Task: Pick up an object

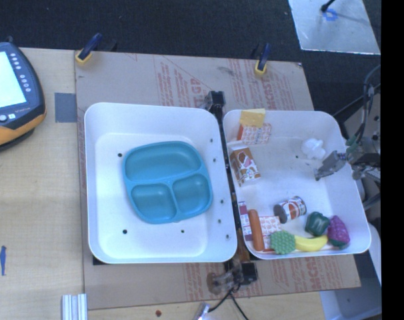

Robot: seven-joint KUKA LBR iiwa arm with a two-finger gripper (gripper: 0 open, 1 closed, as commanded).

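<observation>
The gripper [330,165] hangs over the right bin [345,192], jaws seemingly released around nothing. Nearest is a white object [313,147]; descend squarely over it, clear of the wall.

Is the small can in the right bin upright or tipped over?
Tipped over: the can lies on its side on the right bin floor, above the banana.
</observation>
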